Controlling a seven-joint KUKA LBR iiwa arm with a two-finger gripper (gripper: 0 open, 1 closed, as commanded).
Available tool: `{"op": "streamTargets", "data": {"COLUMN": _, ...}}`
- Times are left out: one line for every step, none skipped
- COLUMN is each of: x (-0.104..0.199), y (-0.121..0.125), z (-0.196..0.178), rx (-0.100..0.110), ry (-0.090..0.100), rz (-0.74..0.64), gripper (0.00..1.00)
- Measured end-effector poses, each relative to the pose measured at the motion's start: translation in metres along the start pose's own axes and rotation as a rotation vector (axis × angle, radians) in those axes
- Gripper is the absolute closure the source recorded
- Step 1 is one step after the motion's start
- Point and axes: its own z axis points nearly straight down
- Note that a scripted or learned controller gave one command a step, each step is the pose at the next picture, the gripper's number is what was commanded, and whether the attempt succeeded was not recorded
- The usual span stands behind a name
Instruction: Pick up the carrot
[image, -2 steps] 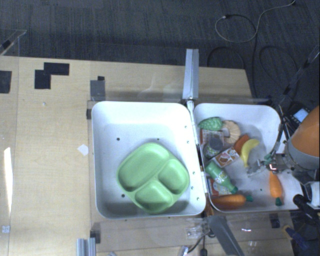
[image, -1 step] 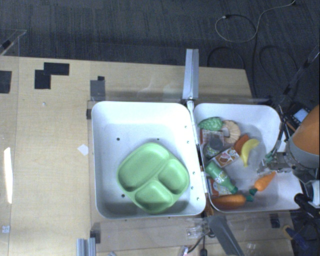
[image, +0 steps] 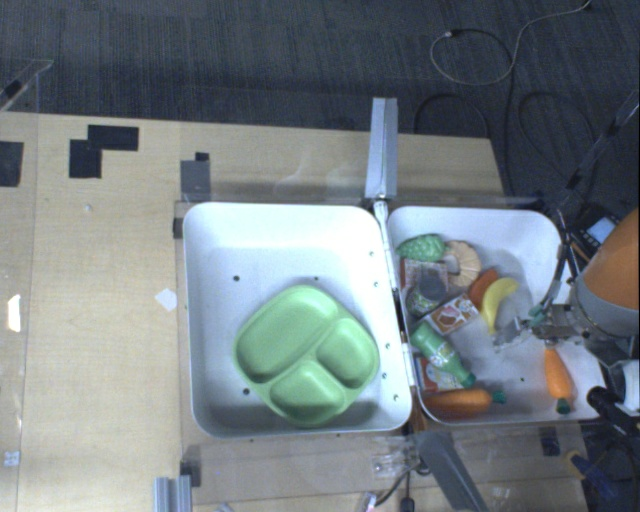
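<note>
A short orange carrot (image: 557, 373) with a green tip lies near the right wall of the right bin (image: 530, 225), pointing toward the front. A second long orange piece (image: 460, 402) with a green end lies along that bin's front wall. My gripper (image: 523, 328) hangs low over the bin floor, just left of and behind the short carrot and right of a yellow banana (image: 498, 299). Nothing shows between its tips. The arm's orange band (image: 612, 275) is at the right edge.
The right bin also holds a green vegetable (image: 423, 246), a tan bread piece (image: 463, 258), a red-orange item (image: 483, 283), a printed packet (image: 455, 315) and a green bottle (image: 441, 352). The left bin (image: 220, 250) holds a green divided plate (image: 306, 353).
</note>
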Motion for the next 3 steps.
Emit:
{"op": "streamTargets", "data": {"x": 0.0008, "y": -0.0009, "z": 0.0109, "rx": 0.003, "ry": 0.005, "rz": 0.006, "gripper": 0.0}}
{"op": "streamTargets", "data": {"x": 0.0006, "y": -0.0011, "z": 0.011, "rx": 0.003, "ry": 0.005, "rz": 0.004, "gripper": 0.0}}
{"op": "streamTargets", "data": {"x": 0.0003, "y": -0.0016, "z": 0.0112, "rx": 0.005, "ry": 0.005, "rz": -0.019, "gripper": 0.0}}
